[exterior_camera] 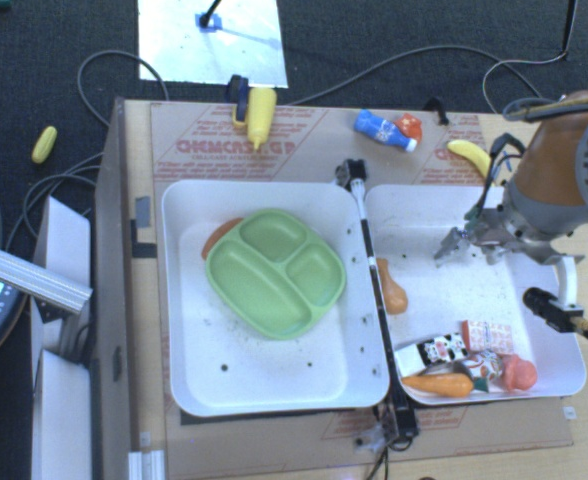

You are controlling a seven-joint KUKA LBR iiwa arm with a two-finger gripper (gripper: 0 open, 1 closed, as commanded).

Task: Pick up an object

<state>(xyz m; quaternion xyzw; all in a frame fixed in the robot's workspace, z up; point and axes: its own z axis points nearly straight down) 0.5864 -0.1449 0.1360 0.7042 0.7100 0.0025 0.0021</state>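
Carrot (439,385), a light, stiff, slick toy: grasp mid-body; gripper (461,243) hovers apart, whether open I cannot tell.

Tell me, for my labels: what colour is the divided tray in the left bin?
Light green tray, seen in the camera view.

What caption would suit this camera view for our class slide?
Robot arm reaches over the right bin of toys, its end effector above bare floor; a green divided plate fills the left bin.

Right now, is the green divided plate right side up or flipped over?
Right side up. The green divided plate lies in the left bin with its three compartments open to the camera; it is slightly tilted, resting partly on an orange thing.
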